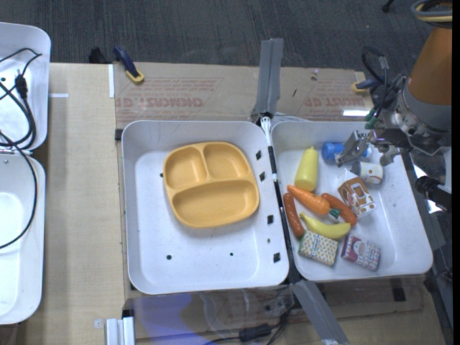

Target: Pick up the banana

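Arm: I see the grey arm with its orange band (435, 63) entering from the right, above the far right corner of the right bin (402, 264).
Gripper: the gripper (357, 148) hangs over the back of the right bin, near a blue object (332, 150) and a small white cup (371, 171). I see nothing between its fingers; I cannot tell how far apart they stand.
Banana: the banana (325, 226) lies in the right bin toward its left front, well apart from the gripper. It touches the carrot (309, 200) behind it and rests just behind a cracker box (318, 248).
Neighbours: a sausage (293, 215) lies to the banana's left, a yellow bottle (307, 168) behind the carrot, a red-and-white carton (360, 253) to the front right.
Left bin: I note a yellow divided plate (210, 184) in the left bin (136, 257).
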Controlling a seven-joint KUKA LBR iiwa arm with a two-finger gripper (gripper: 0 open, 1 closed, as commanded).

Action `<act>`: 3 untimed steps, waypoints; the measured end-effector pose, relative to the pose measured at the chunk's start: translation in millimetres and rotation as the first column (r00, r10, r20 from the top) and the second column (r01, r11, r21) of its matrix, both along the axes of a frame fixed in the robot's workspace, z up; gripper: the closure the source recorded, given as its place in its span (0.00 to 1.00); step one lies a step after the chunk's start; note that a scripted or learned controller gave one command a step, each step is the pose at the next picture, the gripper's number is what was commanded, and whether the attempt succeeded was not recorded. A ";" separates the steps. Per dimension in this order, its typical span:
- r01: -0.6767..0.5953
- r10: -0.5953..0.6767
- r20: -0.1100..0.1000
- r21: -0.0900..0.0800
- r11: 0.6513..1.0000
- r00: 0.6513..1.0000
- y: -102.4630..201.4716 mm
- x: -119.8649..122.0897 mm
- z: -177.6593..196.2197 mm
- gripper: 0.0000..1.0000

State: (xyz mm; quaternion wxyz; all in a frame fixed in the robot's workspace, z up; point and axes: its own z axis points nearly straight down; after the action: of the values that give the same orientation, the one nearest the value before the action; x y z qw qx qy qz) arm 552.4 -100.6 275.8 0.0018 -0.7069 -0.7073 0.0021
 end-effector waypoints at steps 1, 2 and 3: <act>0.062 -0.062 0.011 0.001 0.998 0.998 -5.9 58.3 -149.3 0.00; 0.063 -0.063 0.011 0.001 0.998 0.998 -6.1 58.3 -149.3 0.00; -0.015 0.015 0.002 0.000 1.000 1.000 0.3 90.2 -186.2 0.00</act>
State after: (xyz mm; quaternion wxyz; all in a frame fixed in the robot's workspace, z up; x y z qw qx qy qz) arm 642.6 -100.3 89.6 0.0008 -0.7015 -0.7127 0.0013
